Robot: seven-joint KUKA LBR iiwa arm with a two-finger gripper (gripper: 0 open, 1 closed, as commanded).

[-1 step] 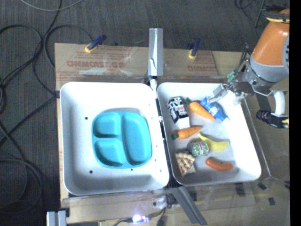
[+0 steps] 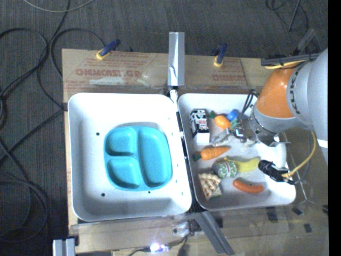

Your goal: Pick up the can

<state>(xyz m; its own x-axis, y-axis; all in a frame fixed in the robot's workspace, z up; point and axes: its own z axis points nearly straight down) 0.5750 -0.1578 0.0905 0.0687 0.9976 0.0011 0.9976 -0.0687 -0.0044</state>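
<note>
the hand [image 2: 230, 134] hung over the right bin [image 2: 282, 196], near the carrot [image 2: 212, 153] and can [image 2: 226, 168].

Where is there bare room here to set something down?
Left bin: white floor all round the blue tray, widest at its left. Right bin: crowded, with carrot, can, banana and sausage packed together.

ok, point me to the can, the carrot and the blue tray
can [image 2: 226, 168]: camera view, middle of its green label.
carrot [image 2: 214, 152]: camera view, middle of the orange body.
blue tray [image 2: 134, 156]: camera view, on the divider ridge.
</note>
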